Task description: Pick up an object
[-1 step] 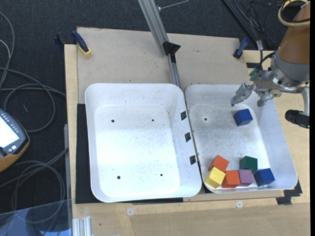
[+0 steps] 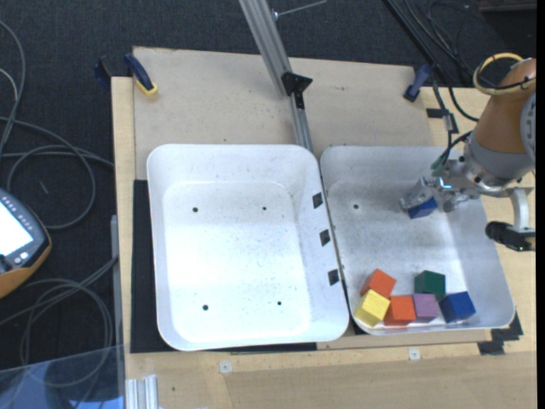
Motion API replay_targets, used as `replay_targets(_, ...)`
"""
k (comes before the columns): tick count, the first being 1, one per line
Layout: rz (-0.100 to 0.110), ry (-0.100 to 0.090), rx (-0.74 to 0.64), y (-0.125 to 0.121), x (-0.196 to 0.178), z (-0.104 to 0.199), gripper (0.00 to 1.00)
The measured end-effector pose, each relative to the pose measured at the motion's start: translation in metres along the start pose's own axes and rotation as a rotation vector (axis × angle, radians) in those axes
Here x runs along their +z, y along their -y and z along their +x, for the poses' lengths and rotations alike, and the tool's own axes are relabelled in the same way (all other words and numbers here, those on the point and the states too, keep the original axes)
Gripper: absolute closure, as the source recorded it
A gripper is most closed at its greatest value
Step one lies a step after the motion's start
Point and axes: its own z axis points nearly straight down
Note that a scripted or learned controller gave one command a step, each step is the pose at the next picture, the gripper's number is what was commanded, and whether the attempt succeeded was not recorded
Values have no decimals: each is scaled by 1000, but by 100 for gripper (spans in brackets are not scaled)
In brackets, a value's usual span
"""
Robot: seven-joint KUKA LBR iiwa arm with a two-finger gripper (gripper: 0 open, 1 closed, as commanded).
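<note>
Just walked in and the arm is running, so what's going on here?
A robot arm reaches in from the right with its gripper over the upper part of the right bin. The toy blocks sit clustered at that bin's near edge: orange, yellow, another orange, purple, green and blue. None is between its fingers, so nothing is picked up yet.

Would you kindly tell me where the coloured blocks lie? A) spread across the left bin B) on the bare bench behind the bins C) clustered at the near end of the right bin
C: the orange, yellow, green, purple and blue blocks huddle at the near end of the right bin.
</note>
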Motion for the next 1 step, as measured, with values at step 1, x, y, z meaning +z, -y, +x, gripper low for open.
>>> replay_targets(1,-9,1,-4,-3,-17,2,100)
